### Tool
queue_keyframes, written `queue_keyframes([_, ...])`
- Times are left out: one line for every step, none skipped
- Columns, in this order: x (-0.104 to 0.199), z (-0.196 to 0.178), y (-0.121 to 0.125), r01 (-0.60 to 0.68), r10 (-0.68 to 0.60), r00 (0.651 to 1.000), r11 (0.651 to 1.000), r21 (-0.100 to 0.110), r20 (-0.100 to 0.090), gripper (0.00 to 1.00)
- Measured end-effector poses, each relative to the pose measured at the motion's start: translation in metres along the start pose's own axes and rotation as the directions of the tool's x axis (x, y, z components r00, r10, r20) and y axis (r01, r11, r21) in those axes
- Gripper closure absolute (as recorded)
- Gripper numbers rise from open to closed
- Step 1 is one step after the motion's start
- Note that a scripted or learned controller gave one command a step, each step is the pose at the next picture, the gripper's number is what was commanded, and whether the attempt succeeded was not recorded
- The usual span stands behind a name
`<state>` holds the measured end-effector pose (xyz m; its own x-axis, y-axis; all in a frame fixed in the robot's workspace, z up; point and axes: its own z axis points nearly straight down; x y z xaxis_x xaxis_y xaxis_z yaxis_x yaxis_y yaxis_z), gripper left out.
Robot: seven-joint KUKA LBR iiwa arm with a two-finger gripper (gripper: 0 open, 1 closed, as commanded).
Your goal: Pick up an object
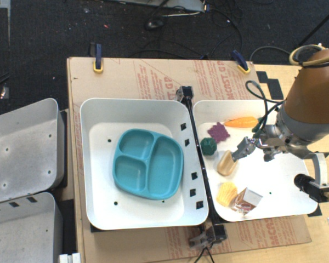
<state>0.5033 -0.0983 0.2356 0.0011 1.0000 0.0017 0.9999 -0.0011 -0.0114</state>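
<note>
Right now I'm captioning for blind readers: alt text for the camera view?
The robot hand hovers in the right bin above a tan block, near a carrot and green ball. The left bin holds a teal divided plate.

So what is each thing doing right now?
Teal plate: lying flat in the left bin.
Carrot: lying in the right bin.
Purple piece: lying flat.
Green ball: resting by the bin wall.
Tan piece: lying just under the tool.
Yellow piece: lying flat.

Two white bins [93, 147]; one teal tray [148, 163]; six small objects in right bin [274, 185].
</note>
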Motion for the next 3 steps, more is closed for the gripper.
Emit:
queue_keyframes([0.000, -0.005, 0.002, 0.002, -0.002, 1.000, 1.000, -0.010, 0.001, 0.00])
queue_keyframes([0.001, 0.059, 0.005, 0.000, 0.000, 1.000, 1.000, -0.005, 0.001, 0.00])
queue_keyframes([-0.004, 0.108, -0.004, -0.001, 0.001, 1.000, 1.000, -0.005, 0.000, 0.00])
